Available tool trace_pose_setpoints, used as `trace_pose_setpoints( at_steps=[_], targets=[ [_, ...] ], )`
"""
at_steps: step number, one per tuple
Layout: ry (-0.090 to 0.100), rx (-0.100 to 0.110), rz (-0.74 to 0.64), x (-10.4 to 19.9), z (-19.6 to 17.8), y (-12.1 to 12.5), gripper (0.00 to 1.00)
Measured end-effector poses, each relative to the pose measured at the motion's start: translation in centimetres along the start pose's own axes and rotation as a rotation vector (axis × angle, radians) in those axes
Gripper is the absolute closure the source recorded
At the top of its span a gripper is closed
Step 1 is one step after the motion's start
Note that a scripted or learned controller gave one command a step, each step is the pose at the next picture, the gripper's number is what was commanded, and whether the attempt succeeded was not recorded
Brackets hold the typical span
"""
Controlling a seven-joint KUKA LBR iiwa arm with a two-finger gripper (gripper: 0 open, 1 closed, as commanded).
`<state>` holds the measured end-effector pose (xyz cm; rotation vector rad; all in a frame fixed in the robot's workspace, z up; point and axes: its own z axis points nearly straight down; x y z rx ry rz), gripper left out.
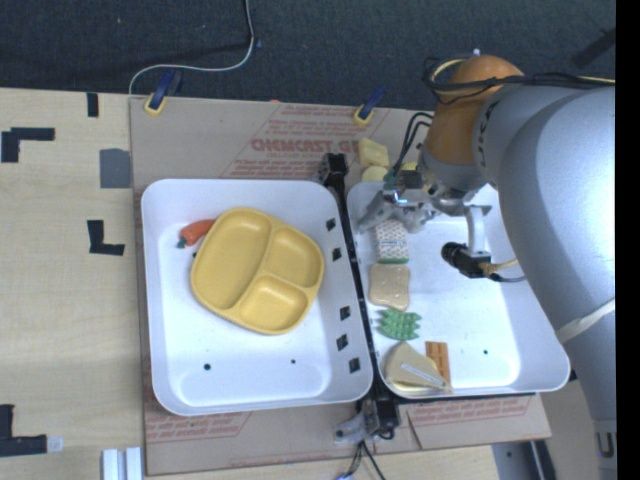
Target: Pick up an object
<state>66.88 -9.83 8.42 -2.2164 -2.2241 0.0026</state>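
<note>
My gripper (395, 206) hangs low over the far left part of the right bin (500, 318), under the orange band of the arm. Right below it lies a small patterned packet (391, 238). Further toward the front lie a tan bread-like slab (390, 287), a green leafy piece (398, 323), a pale wedge (413, 369) and a brown cracker (438, 359). Two yellow chunks (372, 154) sit at the bin's far edge, beside the gripper. The arm's wrist covers the bin's far right corner.
The left bin (170, 368) holds a yellow divided plate (258, 269) and an orange carrot piece (196, 231) at its far left. A black divider strip (345, 268) runs between the bins. The arm's grey body (570, 218) looms over the right side.
</note>
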Motion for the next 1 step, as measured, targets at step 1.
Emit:
trace_pose_setpoints(
  at_steps=[1],
  targets=[
    [-0.001,0.000,0.001,-0.04,-0.97,-0.10,1.00]
  ],
)
